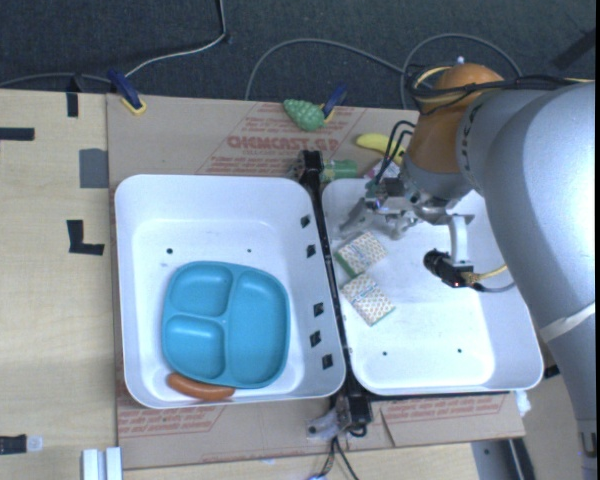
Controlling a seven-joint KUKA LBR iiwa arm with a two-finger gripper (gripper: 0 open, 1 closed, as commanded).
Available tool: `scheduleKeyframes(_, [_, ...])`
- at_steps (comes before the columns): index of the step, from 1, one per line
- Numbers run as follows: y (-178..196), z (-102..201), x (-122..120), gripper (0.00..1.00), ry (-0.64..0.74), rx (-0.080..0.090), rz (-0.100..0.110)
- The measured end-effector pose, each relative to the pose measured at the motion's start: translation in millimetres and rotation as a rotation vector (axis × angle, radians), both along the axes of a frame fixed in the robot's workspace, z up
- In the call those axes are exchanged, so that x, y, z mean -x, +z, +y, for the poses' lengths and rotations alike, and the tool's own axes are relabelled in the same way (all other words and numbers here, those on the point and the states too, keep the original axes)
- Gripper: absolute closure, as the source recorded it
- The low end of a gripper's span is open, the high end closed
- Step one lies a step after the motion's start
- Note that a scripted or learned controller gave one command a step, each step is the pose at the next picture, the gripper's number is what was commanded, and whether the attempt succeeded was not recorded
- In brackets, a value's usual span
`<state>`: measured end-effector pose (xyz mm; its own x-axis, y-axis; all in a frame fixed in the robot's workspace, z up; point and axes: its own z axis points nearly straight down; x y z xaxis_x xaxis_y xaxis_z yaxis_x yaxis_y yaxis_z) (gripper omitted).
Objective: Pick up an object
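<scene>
Two small square packets with a green-and-white check pattern lie in the right bin (480, 358). The upper packet (362, 253) sits near the bin's left wall, and the lower packet (368, 298) lies just below it. My gripper (378, 211) hangs low over the bin's back left corner, just above the upper packet, with the grey arm and its orange band (442, 118) behind it. Nothing visible is held. The left bin (150, 203) holds a blue divided plate (225, 323) and an orange sausage-shaped piece (200, 387) at its front edge.
A black divider (325, 278) runs between the bins. A green lumpy object (304, 114) and a yellow object (373, 142) lie on the cardboard behind the bins. A black fitting with a yellow cable (450, 268) hangs from the arm over the right bin.
</scene>
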<state>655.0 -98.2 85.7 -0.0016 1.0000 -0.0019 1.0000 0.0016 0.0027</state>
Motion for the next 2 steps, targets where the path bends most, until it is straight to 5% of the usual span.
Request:
scheduleKeyframes(1, [-0.4,2.2,-13.9,0.0,0.0,-0.002,0.001])
scheduleKeyframes(2, [0.2,0.9,8.7,0.0,0.0,0.0,0.001])
